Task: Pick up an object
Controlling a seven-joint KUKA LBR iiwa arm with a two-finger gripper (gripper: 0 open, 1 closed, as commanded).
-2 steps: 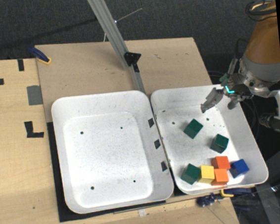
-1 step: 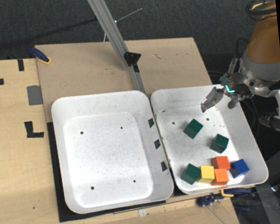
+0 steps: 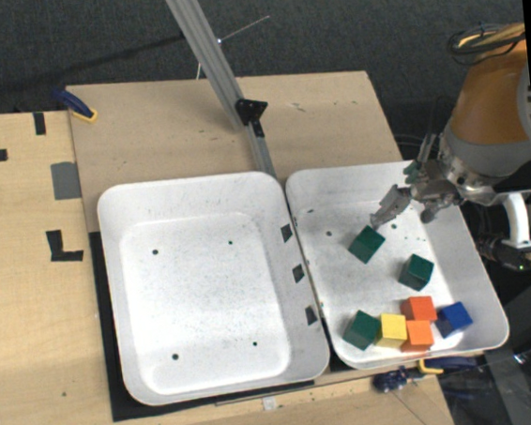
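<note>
The right bin (image 3: 330,195) holds several small cubes. A dark green cube (image 3: 367,243) lies tilted near its middle, and another green cube (image 3: 416,271) sits to the right of it. Along the front edge a third green cube (image 3: 361,330), a yellow cube (image 3: 393,327), two orange cubes (image 3: 418,311) and a blue cube (image 3: 454,317) are clustered. My gripper (image 3: 404,215) hangs over the bin's back right part, just above and right of the tilted green cube. Its fingers are spread open with nothing between them.
The left bin (image 3: 121,269) stands beside the right one. A slanted metal bar (image 3: 217,61) runs down to the bins' shared back edge. The arm's orange band (image 3: 490,108) is at the far right. A blue clamp (image 3: 401,378) sits at the front edge.
</note>
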